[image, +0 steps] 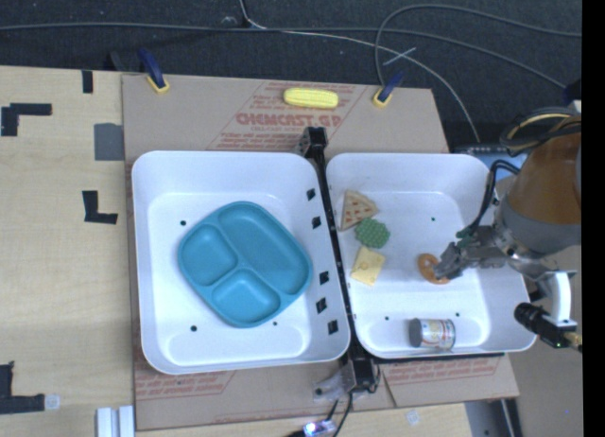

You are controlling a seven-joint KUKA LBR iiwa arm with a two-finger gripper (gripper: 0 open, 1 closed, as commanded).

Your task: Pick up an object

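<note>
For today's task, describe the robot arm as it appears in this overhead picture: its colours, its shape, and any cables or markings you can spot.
The arm is a bulky, rounded body: an orange band above, grey below towards the wrist. Dark cables run down its side towards the claw, which is small, dark and metallic. A white fitting with a black knob juts out below the wrist. A yellowish cable loops near the arm's top. No markings can be read.

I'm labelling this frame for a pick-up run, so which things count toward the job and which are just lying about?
Job:
gripper, at the small orange piece
waffle wedge
green piece
yellow block
can
right bin holding these

Lying about:
blue divided plate in the left bin
yellow corn cob on the cardboard
</note>
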